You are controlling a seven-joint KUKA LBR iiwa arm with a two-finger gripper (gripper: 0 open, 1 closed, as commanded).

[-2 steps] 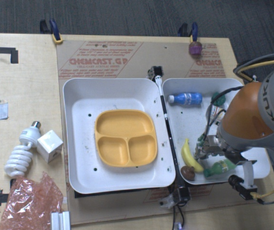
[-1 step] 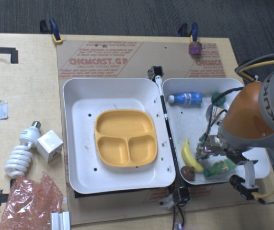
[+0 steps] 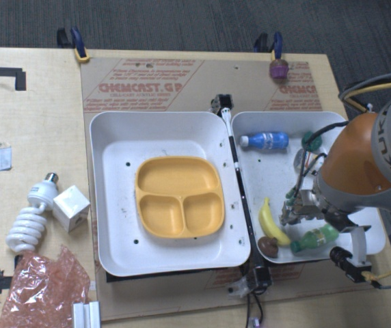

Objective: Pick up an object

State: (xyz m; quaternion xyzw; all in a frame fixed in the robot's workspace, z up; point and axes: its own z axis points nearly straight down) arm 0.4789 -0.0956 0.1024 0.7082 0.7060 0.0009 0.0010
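Note:
The right bin (image 3: pixel 250 183) holds a yellow banana (image 3: pixel 271 223), a small brown round thing (image 3: pixel 268 246) at the banana's near end, a green bottle (image 3: pixel 315 238) lying on its side and a blue bottle (image 3: pixel 266 141) lying at the far side. My gripper (image 3: pixel 293 214) hangs low in this bin, just right of the banana and just above the green bottle's cap end. The grey arm with its orange band (image 3: pixel 349 162) covers the bin's right part. I see nothing lifted off the bin floor.
A yellow divided plate (image 3: pixel 180 197) lies in the left bin (image 3: pixel 113 176). On the bench to the left are a spiral light bulb (image 3: pixel 31 221), a white cube (image 3: pixel 71 207) and a crumpled pink bag (image 3: pixel 42 289). Cables (image 3: pixel 366 91) trail at the right.

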